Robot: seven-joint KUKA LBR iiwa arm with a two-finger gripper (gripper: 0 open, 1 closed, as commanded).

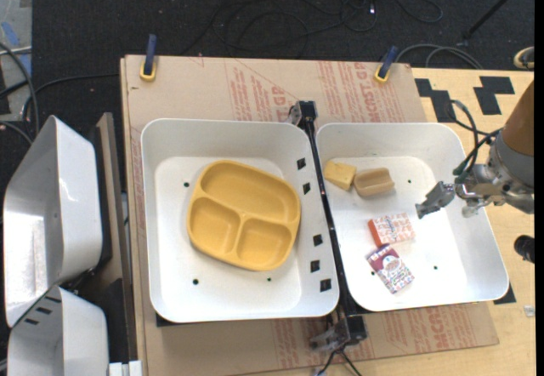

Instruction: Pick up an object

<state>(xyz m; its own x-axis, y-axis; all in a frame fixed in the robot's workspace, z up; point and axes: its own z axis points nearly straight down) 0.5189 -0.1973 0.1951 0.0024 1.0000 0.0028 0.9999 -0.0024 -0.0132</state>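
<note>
Though cut off at the frame's right edge above the wrist, showed as a grey arm [517,140] with its gripper [435,200] dark and small over the right half of the right bin [476,281]. Could not tell, at that size, whether open or closed. Hung near the bin's right wall, above bare white floor that ran on toward the near rim.

Lay just left of the gripper and apart from it: a red-and-white packet [392,230], roughly square, its edges turned a little off the line of the bin's walls. Sat nearer the front rim, close to the first and possibly not touching it: a second printed packet [390,270], long axis slanting from upper left to lower right. Rested toward the far wall: a yellow block [340,174] and a tan block [374,182], side by side, touching or nearly so, long axes running roughly left to right. Could not read the print on either packet.

Left open room along the right bin's right and front sides. Filled much of the left bin [161,196]: a yellow divided plate [243,214], set askew, apart from the walls. Stood side by side on a cardboard sheet [255,85], both bins.
</note>
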